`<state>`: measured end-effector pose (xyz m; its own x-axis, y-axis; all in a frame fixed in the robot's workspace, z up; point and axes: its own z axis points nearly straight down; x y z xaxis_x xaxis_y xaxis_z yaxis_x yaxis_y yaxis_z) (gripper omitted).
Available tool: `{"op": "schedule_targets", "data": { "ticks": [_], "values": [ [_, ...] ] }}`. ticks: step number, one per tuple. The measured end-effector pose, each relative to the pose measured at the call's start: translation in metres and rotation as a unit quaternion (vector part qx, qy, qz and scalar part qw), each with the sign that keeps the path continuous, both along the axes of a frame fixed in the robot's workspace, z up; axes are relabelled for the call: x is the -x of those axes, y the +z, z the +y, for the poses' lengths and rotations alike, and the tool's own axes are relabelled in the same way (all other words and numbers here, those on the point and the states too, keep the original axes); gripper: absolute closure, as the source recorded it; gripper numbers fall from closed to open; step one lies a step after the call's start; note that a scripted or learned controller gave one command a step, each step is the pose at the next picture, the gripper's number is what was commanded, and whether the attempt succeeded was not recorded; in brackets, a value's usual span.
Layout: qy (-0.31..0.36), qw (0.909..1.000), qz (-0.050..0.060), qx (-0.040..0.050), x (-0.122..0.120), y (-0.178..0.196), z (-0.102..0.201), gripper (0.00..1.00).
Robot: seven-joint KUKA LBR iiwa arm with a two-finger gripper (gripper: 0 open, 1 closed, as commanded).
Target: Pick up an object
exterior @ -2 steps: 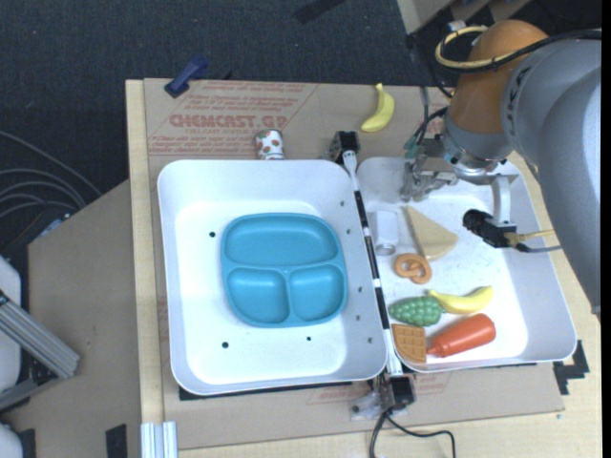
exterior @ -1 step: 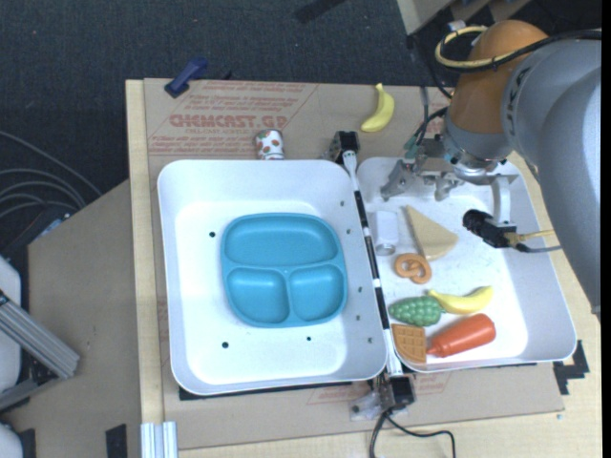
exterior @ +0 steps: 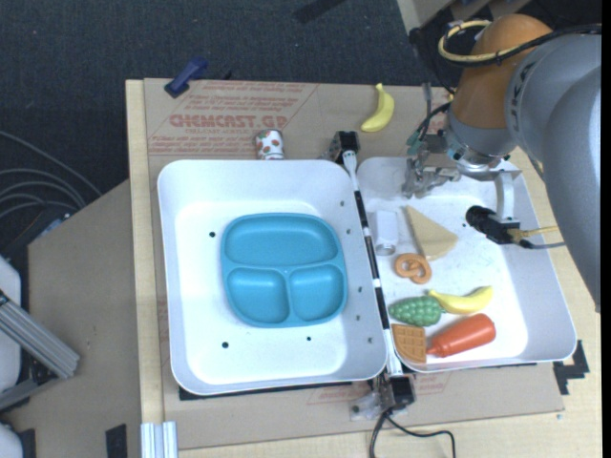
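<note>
Waffle (exterior: pixel 409 343) and carrot (exterior: pixel 465 334) sit bottom-right of the right bin (exterior: pixel 544 299); we hover gripper (exterior: pixel 427 172) upper-right, grip state unreadable, nothing visibly held.

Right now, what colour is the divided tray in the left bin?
Light blue; the tray shows plainly in the camera view.

Readable text: red print on the brown cardboard sheet (exterior: pixel 239 113) under the bins, above the left white bin (exterior: pixel 181 284). Large line reads "CHEMCAST GP", last letters faint. Smaller red lines above and below it too small to read. More red print at the sheet's front edge, illegible.
</note>
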<state>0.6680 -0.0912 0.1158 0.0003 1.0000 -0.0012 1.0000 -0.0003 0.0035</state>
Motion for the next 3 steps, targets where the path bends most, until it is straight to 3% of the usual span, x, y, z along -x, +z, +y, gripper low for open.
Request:
{"op": "schedule_targets", "data": {
  "ticks": [1, 2, 3],
  "values": [
    [0.0, 1.0, 0.0, 0.0001, 0.0, 0.0, 0.0, 0.0],
    [0.0, 1.0, 0.003, -0.0009, 0.002, -0.031, 0.0, 0.0],
    [0.0, 1.0, 0.003, -0.0008, 0.001, -0.021, 0.0, 1.0]
  ]
}}
